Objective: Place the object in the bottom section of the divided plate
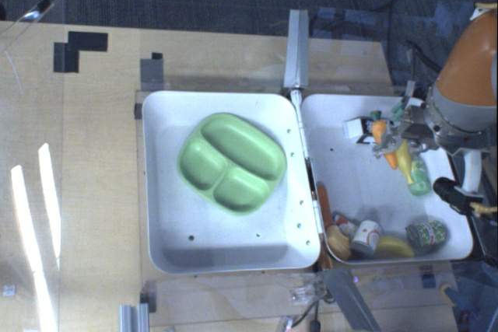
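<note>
A: Item one, the divided plate point(232, 162): pale green, three sections, lying left of centre in the left bin point(167, 245). Its sections look bare.

B: Item two, the object?

A: Not certain which. The gripper point(398, 138) hangs at the upper right of the frame, over the right bin point(342, 190), amid a small cluster: an orange carrot-like piece point(378, 131), a yellow piece point(404, 159) and a pale green bottle-like piece point(419, 176). The likeliest candidate is one of these.

B: State of the fingers?

A: Cannot tell; they blur into the cluster, so no hold can be entered.

B: Handling notes?

A: By appearance, small toy-like pieces: probably light, stiff, smooth and apt to slip or roll. Best taken across the narrow middle, clear of the neighbours touching it.

B: Other stock?

A: Lower right: a banana point(393, 246), a small cup point(366, 234), a patterned green object point(427, 233).
</note>
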You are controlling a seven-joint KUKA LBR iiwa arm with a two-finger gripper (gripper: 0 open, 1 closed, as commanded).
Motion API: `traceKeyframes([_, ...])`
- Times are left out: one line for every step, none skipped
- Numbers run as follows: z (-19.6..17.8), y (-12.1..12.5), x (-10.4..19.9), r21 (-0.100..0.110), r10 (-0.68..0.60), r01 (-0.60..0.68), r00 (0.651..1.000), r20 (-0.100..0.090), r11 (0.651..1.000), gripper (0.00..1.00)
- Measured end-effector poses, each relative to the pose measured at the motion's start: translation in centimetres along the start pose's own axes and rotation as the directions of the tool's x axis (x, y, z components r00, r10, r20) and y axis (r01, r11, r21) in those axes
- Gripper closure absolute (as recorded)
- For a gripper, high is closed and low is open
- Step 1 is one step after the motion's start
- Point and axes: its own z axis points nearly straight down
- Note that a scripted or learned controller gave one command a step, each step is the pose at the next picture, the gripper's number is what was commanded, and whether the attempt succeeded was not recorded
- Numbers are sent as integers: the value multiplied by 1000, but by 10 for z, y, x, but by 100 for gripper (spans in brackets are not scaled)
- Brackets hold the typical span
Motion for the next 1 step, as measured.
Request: traceKeyframes([29, -22, 5, 2, 224, -224, 975, -1, 975, 100])
